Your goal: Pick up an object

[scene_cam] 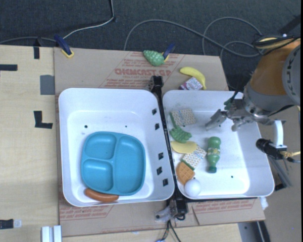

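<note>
My gripper hangs over the right part of the right bin, open, with nothing between its fingers. A green bottle lies just below and left of it, apart from the fingertips. Further left in that bin lie a checkered cracker, a green leafy piece, a yellow piece, a waffle square, an orange cracker and a white egg.
The left bin holds a blue divided plate and a sausage at its front edge. Behind the bins on the cardboard lie a banana, a small packet and a green toy. Cables run across the dark floor.
</note>
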Motion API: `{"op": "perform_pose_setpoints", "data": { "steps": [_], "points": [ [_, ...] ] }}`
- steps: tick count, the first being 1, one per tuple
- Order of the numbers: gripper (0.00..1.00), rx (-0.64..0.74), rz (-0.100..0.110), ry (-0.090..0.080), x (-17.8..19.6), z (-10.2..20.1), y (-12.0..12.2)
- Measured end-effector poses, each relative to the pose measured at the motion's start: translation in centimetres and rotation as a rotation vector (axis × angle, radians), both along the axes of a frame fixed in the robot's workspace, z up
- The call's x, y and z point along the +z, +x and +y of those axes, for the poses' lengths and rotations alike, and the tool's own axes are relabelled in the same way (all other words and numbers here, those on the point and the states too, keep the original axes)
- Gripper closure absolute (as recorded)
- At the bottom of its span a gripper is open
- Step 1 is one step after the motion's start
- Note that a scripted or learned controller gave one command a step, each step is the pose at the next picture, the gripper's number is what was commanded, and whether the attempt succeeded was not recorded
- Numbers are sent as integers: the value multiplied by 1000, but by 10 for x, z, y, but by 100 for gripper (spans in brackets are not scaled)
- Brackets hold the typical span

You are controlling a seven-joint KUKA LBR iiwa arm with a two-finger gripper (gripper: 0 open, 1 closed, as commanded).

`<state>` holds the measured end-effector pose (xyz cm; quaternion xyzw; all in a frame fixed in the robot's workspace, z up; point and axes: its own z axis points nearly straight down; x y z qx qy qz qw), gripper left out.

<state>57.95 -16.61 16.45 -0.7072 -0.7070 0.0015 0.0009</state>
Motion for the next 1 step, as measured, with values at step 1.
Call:
{"op": "perform_pose_setpoints", "data": {
  "steps": [1],
  "points": [
    [0,2,-14,1,-75,15,-31]
  ]
}}
